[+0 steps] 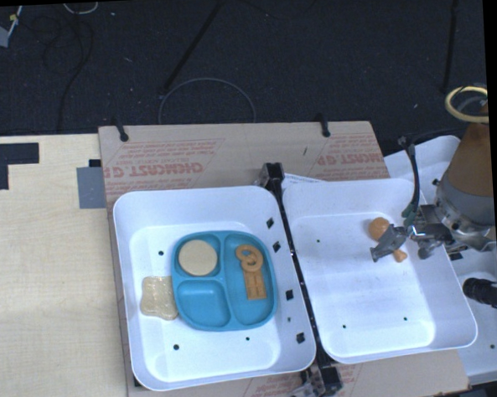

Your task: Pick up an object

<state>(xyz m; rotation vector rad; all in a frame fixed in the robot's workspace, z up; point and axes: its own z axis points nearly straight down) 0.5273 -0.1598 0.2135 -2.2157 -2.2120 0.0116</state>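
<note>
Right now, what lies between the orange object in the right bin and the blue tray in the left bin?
In the camera view, bare white floor of the right bin stretches from the orange object to the black clips joining the bins; beyond lies the blue tray.

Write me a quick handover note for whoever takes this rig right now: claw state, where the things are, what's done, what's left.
Claw: low in the right bin, at the small orange object; grip state unclear, no hold confirmed.
Left bin: blue tray with a round tan piece and a brown key-shaped piece; pale piece beside the tray.
Done: nothing lifted.
Left: grasp and lift one object.
</note>
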